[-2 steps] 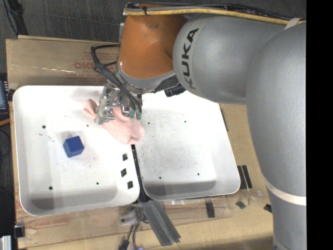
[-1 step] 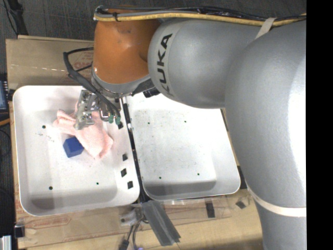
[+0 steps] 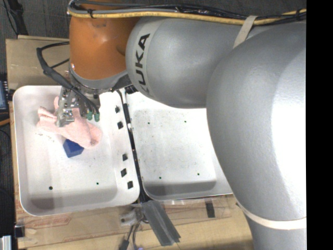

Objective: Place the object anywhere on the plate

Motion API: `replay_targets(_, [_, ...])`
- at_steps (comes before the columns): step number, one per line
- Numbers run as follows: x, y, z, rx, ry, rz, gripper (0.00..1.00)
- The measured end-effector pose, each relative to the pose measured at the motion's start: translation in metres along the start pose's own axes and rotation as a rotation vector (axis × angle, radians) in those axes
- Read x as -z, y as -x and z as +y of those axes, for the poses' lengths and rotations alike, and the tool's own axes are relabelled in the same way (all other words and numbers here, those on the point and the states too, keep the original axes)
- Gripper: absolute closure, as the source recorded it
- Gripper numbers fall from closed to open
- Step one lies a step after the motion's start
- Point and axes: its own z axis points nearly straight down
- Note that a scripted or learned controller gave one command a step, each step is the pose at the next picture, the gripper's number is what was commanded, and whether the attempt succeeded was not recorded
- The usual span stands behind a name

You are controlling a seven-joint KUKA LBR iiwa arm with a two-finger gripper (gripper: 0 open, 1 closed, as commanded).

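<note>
My gripper [image 3: 73, 113] hangs low over the upper half of the left bin [image 3: 31, 191], its metal tip with small green fittings pointing down at a pink soft-looking thing [image 3: 83, 133]. Whether the gripper is released, clenched or grasping anything I cannot tell, since my own wrist covers it from above. The pink thing lies right beneath me and spreads away toward 4 o'clock. Its long axis runs from about 10 o'clock to 4 o'clock, with a paler fold reaching out toward 9 o'clock. I cannot say whether I touch it or hover just above it. Just past its lower edge, at 6 o'clock from me, a small blue block [image 3: 73, 149] sits on the bin floor, touching the pink edge or tucked slightly under it. I take one of these two for the task's object, and both sit in this left bin within easy reach, so the coming move turns on a short drop, or a small shift toward 6 o'clock. Further out, at 3 o'clock across the divider, lies the right bin [image 3: 177, 186], its white floor speckled. Farthest, my orange band [image 3: 96, 46] and grey arm [image 3: 218, 66] rise toward 1 o'clock.
</note>
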Motion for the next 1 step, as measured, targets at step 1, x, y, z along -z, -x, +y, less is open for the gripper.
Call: replay_targets(1, [0.0000, 0.0001, -0.0001, 0.000, 0.000, 0.000, 0.00])
